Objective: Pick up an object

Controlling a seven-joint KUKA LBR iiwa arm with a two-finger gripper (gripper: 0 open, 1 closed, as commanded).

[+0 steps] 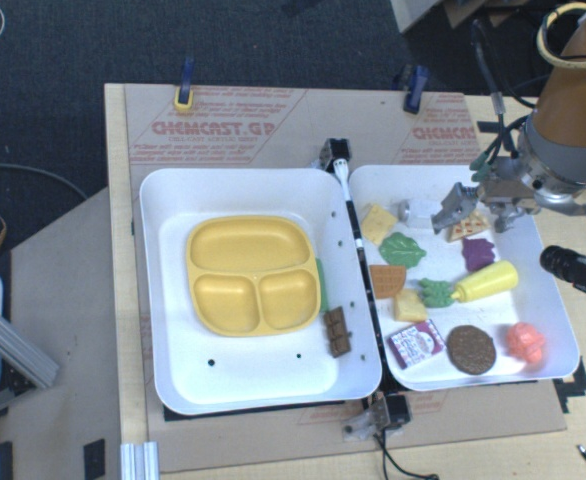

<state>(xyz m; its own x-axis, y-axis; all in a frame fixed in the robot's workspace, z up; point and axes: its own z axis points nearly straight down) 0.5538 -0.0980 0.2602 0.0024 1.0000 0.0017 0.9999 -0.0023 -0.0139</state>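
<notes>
The grey, orange-banded arm [565,118] reaches low, pincer [465,213] over a small waffle-patterned tan toy [466,230]; grip apparently unclear.

A yellow divided plate [251,273] with three sections lies in the left white bin [163,268], and a small brown chocolate piece [337,331] rests just off its lower right corner, near the bin's right wall. Both bins sit on a brown board [133,138] printed with red lettering, held at its far edge by a yellow-tipped clamp [184,88] and a blue clamp [414,86]. Dark carpet [123,18] lies beyond the board.
</notes>
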